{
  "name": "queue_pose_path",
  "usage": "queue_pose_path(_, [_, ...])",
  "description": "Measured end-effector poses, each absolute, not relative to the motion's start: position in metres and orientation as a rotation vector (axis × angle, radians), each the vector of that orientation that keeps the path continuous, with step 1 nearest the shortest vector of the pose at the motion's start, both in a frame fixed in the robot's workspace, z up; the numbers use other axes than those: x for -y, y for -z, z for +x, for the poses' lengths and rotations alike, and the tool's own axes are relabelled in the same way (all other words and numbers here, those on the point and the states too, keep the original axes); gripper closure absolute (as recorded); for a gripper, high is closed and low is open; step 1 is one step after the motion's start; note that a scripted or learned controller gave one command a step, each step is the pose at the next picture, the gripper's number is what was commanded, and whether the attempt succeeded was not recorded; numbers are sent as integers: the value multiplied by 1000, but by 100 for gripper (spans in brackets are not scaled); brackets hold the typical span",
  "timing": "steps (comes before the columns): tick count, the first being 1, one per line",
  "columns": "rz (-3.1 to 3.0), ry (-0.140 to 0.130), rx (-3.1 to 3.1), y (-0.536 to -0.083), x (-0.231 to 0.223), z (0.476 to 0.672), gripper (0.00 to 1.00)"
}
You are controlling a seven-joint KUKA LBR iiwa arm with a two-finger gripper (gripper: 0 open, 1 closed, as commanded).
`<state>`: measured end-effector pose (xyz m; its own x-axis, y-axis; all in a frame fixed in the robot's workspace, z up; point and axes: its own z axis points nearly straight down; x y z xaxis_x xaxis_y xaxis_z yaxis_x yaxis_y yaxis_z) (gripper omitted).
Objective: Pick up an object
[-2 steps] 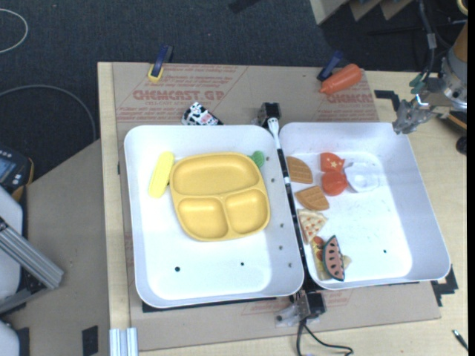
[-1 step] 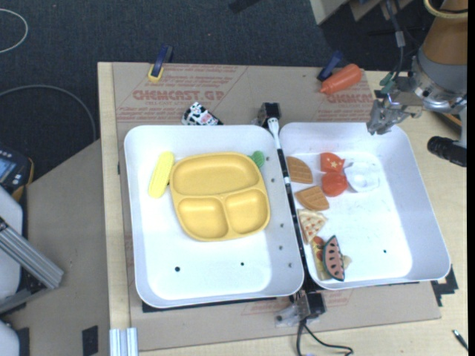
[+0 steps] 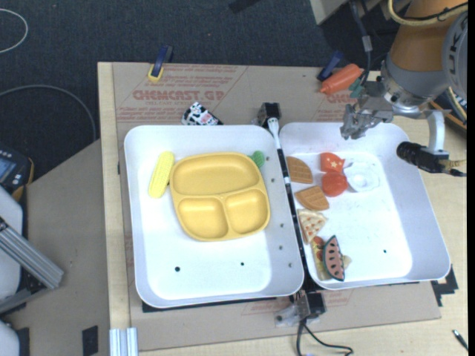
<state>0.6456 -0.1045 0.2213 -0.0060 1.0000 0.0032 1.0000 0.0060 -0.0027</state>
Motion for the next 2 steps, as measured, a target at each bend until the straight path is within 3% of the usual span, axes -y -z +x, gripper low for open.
queue_pose_path(2, [-2212,-1,2225,-240,-3,614,100])
